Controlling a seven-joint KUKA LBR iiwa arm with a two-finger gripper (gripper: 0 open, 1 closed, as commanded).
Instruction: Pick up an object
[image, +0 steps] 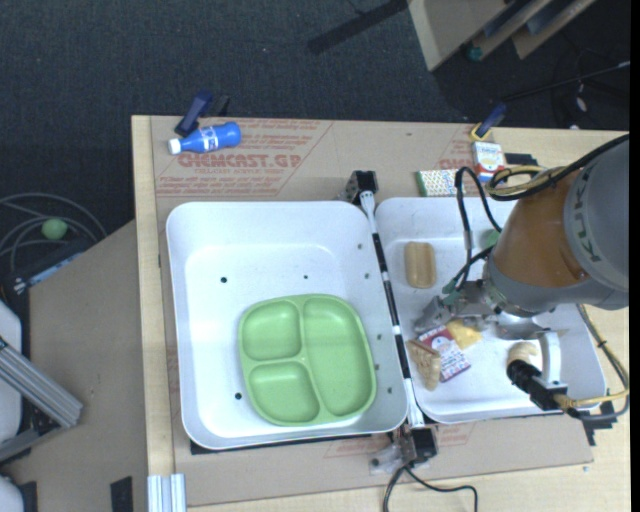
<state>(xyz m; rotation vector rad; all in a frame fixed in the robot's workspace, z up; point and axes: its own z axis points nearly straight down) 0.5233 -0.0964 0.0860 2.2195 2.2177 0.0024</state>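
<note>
The right bin (470, 400) holds a tan bread-like piece (419, 264), a yellow chunk (463, 333), a packet with red print (446, 358) and a pale round item (522, 354). My gripper (462, 300) is low in this bin, just above the yellow chunk and the packet, under the arm's orange band (535, 240). The wrist hides the fingers. A green divided plate (305, 358) lies in the left bin (200, 300).
A blue and white bottle (205, 137) lies on the bench at the back left. Small boxes and a clip (487, 155) sit behind the right bin. Black cables run over the arm and along the right bin's front.
</note>
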